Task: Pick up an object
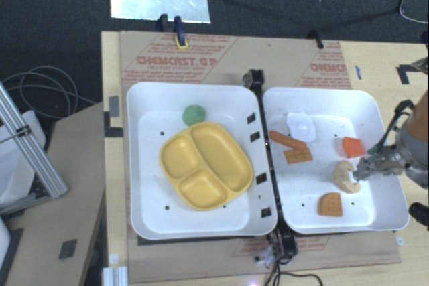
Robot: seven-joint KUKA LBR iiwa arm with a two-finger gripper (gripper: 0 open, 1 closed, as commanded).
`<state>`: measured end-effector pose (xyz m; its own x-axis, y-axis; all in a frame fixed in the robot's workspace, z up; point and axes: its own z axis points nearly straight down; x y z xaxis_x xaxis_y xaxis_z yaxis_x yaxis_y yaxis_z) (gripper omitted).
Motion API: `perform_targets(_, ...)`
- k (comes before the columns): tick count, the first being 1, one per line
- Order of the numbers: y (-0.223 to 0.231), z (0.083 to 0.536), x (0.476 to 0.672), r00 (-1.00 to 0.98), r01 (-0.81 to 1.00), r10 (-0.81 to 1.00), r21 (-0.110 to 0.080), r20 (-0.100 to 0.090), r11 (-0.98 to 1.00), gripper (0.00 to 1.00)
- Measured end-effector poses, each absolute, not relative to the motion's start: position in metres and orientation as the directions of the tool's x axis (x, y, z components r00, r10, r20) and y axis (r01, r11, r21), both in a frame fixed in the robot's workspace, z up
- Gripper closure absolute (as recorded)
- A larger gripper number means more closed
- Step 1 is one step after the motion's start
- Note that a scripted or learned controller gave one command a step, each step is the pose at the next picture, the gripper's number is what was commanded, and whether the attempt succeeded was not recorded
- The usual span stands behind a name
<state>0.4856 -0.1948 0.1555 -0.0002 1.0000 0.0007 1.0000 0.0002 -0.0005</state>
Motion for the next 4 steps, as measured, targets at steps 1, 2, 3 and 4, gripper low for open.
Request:
perform_targets(1,-0.195,0.155,0.487,-0.001,1.0,1.0,0.002,0.0,0.001,0.0)
perform_targets(2,-0.206,0.081,0.529,-0.005,1.0,1.0,0.002,-0.002,0.005,0.0)
perform_targets(3,-0.206,0.086,0.587,-0.007,1.0,1.0,0.008,-0.002,0.007,0.0)
perform_targets(4,-0.205,0.089,0.673,-0.007,1.0,1.0,0.004,-0.001,0.007,0.0)
